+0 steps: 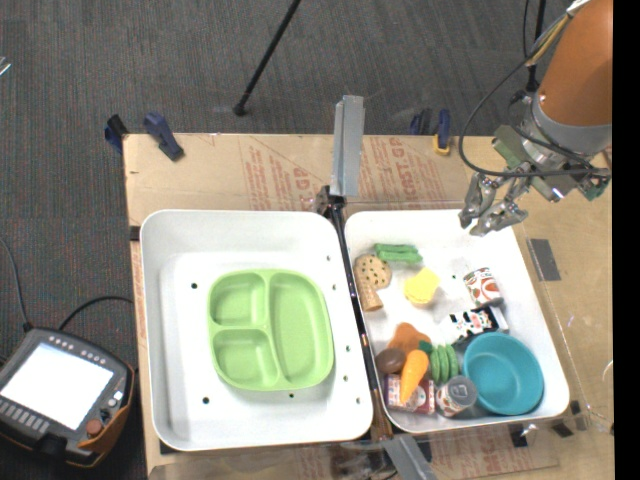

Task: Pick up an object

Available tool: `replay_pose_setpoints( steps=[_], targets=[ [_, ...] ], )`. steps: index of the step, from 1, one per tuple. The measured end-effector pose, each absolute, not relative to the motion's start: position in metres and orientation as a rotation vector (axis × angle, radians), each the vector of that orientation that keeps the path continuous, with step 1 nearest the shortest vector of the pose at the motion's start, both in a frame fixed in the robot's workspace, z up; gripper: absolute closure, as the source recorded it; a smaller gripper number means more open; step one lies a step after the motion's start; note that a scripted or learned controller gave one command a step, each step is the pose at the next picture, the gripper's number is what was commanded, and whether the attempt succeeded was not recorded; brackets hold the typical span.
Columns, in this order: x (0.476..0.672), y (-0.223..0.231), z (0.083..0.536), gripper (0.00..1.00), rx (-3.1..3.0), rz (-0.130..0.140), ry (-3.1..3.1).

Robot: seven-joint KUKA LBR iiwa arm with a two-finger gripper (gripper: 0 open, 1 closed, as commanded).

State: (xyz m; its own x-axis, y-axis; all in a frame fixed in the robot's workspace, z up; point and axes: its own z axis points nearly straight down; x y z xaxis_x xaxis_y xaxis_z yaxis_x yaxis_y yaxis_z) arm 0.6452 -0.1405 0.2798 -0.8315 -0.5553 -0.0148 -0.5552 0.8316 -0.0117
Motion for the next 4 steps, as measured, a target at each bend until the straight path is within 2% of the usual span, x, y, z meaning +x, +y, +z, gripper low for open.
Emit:
replay_pose_setpoints(
  steps=[1,2,3,4],
  targets=[
    [0.643,-0.211,0.158,1.00,-1.527,0.015,2.748],
    [0.645,-0.212,0.164,0.00,-1.521,0.004,2.744],
    [0.600,-0.191,0.083,0.00,-1.532,0.015,2.746],
    [0.549,-0.130,0.094,0.00,-1.444,-0.005,2.766]
  ],
)
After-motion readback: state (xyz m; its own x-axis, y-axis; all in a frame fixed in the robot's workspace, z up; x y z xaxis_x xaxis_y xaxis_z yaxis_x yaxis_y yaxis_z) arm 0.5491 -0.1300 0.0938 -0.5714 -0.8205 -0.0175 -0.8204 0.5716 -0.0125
